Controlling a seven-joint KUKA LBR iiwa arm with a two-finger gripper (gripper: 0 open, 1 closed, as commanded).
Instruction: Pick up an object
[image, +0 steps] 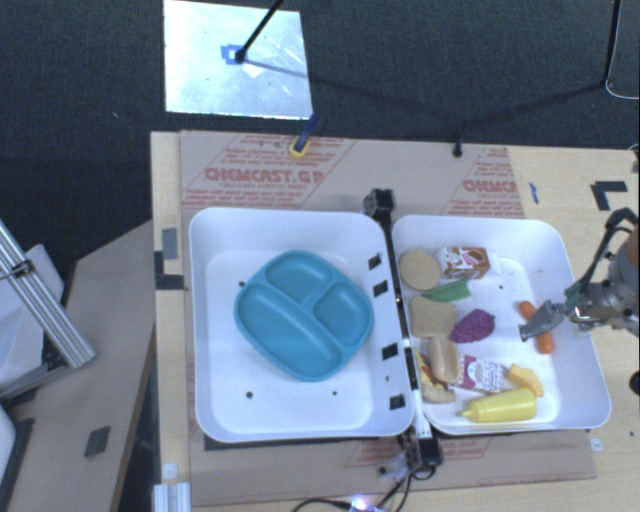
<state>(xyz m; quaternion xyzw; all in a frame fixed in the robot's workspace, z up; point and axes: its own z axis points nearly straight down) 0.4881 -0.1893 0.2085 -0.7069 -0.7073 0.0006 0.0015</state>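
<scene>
Before you, a pale wooden tabletop, a clear protective sheet with red lettering laid on it, two white bins side by side on that, left bin, right bin, touching along a black-clipped seam.

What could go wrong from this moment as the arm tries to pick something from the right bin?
1. The gripper sits beside the small orange carrot-shaped toy near the right white bin's right wall, so it may nudge the toy instead of gripping it.
2. The yellow plastic mustard bottle, purple grape cluster and other toys lie packed together; a grasp there might catch two.
</scene>
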